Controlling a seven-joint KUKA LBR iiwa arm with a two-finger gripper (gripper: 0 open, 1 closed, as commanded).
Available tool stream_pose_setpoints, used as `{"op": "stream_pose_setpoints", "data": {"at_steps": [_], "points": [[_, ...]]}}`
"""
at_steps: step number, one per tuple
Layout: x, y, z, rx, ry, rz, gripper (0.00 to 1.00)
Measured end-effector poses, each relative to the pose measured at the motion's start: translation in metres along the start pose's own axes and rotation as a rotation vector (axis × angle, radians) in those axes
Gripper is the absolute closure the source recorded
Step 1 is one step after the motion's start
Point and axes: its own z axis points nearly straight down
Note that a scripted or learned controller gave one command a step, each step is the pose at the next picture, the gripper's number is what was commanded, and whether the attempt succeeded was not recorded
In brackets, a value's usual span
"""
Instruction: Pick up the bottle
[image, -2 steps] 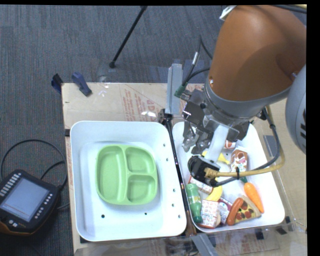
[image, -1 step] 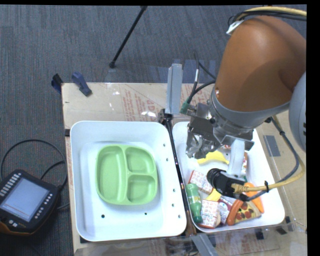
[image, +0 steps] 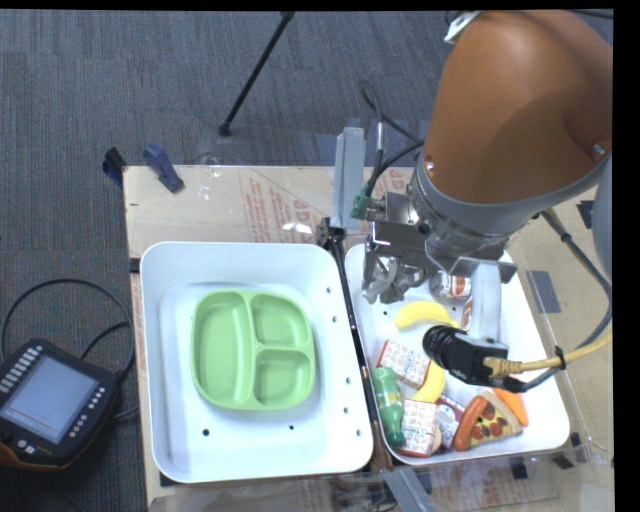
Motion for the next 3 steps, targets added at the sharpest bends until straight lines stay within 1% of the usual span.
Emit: {"op": "stream_pose_setpoints", "data": {"at_steps": [1, 2, 3], "points": [[0.018, -0.004, 0.0, 0.0, 0.0, -0.177, 1.0], [-0.023, 0.005, 0.0, 0.0, 0.001, -0.306, 1.0], [0.001, 0.0, 0.0, -0.001, 0.001, -0.466, 1.0]]}}
